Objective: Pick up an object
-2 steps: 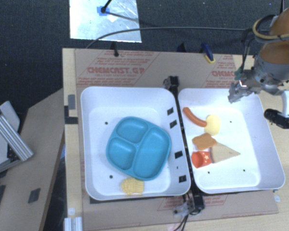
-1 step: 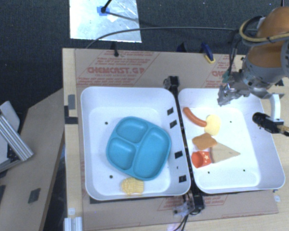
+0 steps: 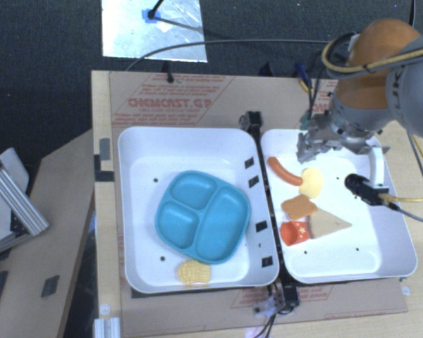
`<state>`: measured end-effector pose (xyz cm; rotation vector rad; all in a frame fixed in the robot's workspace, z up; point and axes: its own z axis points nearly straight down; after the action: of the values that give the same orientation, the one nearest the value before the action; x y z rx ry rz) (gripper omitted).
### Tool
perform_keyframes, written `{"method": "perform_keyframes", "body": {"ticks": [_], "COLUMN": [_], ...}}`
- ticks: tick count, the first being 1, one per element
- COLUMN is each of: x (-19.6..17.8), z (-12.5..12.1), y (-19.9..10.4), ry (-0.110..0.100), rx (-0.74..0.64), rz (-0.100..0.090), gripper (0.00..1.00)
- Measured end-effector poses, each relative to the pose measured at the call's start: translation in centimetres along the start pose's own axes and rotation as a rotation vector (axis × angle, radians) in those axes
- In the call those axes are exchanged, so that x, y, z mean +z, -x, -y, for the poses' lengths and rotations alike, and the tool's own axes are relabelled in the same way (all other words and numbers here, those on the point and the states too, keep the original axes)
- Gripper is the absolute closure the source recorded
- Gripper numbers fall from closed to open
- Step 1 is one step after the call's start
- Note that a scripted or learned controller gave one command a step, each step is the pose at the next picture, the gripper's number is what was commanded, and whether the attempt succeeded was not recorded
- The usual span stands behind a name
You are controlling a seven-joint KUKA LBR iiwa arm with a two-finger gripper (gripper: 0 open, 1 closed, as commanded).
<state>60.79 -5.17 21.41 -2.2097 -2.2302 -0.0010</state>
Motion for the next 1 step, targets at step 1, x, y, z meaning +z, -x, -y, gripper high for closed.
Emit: {"method": "perform_keyframes", "body": {"ticks": [1], "x": [0.76], "z": [1.41], "y": [-4.71], "ry": [-0.001], "rx": [0.000], "rz": [0.000], "gripper": [1.00]}}
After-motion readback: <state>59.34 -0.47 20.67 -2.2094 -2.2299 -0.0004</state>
